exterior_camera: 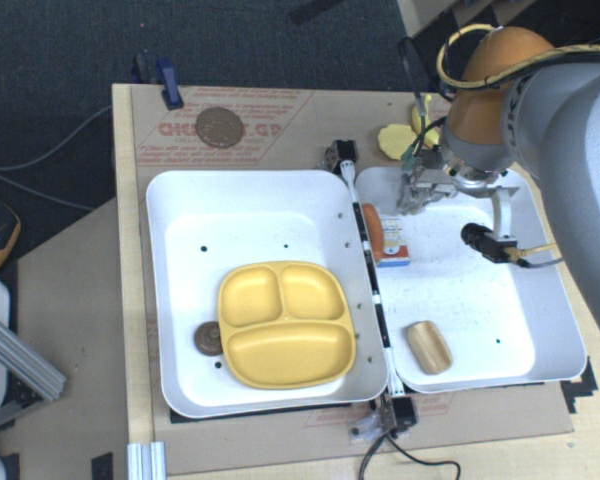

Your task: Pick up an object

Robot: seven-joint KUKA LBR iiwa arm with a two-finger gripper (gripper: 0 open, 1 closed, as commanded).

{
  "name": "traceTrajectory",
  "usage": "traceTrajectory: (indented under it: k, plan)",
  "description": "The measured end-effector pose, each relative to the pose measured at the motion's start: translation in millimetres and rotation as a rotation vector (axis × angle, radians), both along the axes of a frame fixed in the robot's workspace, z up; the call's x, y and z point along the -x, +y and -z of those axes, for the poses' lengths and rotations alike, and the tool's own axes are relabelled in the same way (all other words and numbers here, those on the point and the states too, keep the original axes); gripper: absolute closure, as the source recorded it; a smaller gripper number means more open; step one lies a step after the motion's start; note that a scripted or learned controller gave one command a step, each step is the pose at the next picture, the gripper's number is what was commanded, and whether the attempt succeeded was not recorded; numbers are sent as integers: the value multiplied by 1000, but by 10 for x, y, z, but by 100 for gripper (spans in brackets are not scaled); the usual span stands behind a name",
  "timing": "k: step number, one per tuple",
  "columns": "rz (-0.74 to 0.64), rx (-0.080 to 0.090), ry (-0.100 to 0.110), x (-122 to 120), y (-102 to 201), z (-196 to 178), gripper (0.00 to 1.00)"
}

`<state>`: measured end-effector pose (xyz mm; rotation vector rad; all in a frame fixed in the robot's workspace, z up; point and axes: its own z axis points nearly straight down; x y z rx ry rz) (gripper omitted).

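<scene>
Currently listed: right bin (540, 353) holds a tan block (429, 347) near its front edge, plus a small box (391, 251) and an orange stick (374, 231) against the left wall. Left bin (180, 228) holds a yellow divided plate (283, 323) and a brown disc (208, 338). Gripper (423, 190) hovers at the right bin's back corner; finger state cannot be told. Risk: items hugging the wall may block one finger, causing a slip.

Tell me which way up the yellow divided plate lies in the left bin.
Right way up: the yellow divided plate shows its three hollow compartments facing upward.
</scene>
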<state>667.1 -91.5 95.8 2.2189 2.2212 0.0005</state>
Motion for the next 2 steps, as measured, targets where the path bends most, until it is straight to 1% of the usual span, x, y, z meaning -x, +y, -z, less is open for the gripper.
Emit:
traceTrajectory:
  k: [1, 2]
  plan:
    - [0, 0, 1, 2, 0, 6, 0]
    - [1, -1, 4, 13, -1, 117, 0]
